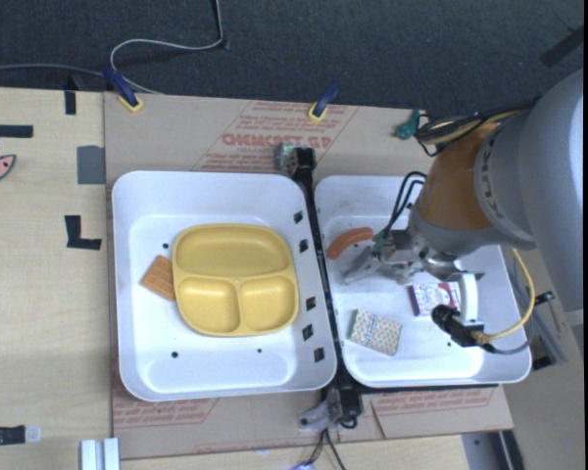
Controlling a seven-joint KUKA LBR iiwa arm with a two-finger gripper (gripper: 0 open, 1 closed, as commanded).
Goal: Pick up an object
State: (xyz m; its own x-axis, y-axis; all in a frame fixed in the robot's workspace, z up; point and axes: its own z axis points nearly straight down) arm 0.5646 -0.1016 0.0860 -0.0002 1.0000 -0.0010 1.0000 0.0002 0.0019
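Observation:
My gripper (365, 260) is down in the right bin (490, 365), near its left wall, and it looks open with nothing between its fingers. An orange sausage-shaped piece (349, 240) lies just up and left of the fingertips, close to them but apart. A patterned square packet (375, 331) rests lower in the same bin. A white packet with red and purple print (437, 295) lies partly under the wrist. The grey arm with its orange band (458, 179) covers the bin's upper right.
The left bin (137, 360) holds a yellow divided plate (237, 277) with a brown cracker-like square (159, 278) tucked at its left side. A black divider (314, 262) runs between the bins. Cables hang along the arm on the right.

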